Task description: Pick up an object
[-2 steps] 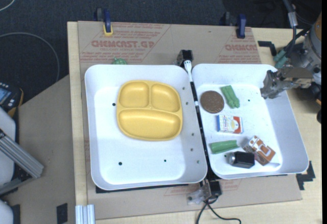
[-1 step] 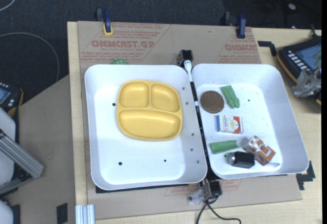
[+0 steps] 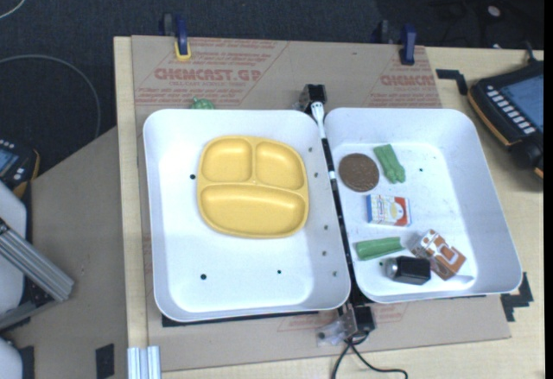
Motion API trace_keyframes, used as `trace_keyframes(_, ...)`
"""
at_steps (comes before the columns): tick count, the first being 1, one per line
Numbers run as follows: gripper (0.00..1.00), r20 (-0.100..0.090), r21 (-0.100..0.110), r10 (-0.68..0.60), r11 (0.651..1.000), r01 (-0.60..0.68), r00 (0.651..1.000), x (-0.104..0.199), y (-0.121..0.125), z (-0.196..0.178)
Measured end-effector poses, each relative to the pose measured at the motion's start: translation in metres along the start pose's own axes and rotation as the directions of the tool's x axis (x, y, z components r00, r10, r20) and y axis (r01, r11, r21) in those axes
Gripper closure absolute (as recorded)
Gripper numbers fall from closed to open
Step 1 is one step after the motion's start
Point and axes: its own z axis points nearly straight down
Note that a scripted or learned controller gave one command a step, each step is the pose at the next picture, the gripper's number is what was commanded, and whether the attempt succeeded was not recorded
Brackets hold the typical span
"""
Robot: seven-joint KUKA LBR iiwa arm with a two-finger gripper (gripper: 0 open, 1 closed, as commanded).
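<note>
since the small box [image 3: 387, 211] in the right bin [image 3: 484, 170] looks light and stiff, i'd pinch its long sides. claw state? can't tell.

Right of the right bin [image 3: 484, 161], a black-and-yellow handheld pendant [image 3: 518, 110] runs off the frame's edge; print on the small carton [image 3: 387, 211] inside that bin is too fine to read.
</note>
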Motion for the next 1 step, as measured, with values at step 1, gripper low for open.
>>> trace_keyframes(1,1.00,-0.014,0.021,-0.008,1.000,0.009,1.000,0.0211,-0.0015,0.1239)
